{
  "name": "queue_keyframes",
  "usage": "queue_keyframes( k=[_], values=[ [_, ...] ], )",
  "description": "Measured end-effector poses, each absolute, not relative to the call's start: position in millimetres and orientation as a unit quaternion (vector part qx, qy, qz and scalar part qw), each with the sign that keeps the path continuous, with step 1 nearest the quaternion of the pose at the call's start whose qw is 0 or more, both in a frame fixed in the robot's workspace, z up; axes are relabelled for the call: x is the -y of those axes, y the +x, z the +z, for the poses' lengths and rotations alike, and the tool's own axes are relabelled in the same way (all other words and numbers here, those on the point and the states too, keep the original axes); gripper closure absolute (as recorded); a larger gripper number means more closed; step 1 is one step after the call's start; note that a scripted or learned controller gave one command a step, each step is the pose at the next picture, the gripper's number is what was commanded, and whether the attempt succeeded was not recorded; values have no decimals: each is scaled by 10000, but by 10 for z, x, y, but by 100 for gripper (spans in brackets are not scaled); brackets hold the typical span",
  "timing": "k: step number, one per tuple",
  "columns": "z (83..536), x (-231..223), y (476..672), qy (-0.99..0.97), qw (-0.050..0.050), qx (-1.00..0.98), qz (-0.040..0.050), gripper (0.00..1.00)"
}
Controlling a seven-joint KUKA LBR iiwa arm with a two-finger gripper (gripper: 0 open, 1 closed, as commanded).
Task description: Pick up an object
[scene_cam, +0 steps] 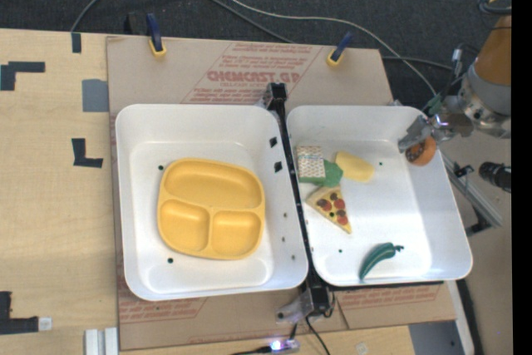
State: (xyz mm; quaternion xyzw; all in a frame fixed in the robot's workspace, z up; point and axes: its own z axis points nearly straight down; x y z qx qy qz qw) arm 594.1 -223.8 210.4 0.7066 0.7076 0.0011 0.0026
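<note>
My gripper hangs over the right rim of the right bin, reaching in from the right. A small round orange object sits between its fingertips, with a grey finger against its left side. On the bin floor lie a toy pizza slice, a green chili pepper, a pale yellow piece and a green item with a checkered top. They all lie to the left of the gripper and lower in the view.
The left bin holds a yellow divided plate. A black clip joins the bins at the back. Two blue-and-yellow clamps pin the cardboard base. Cables run across the dark floor behind.
</note>
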Motion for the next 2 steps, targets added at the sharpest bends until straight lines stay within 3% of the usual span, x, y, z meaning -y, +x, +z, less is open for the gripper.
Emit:
queue_keyframes(
  k=[1,2],
  values=[
    [2517,2235,5950,7066,16,-7076,7,100],
    [2564,1766,5879,7054,-4,-7088,-1,100]
  ],
)
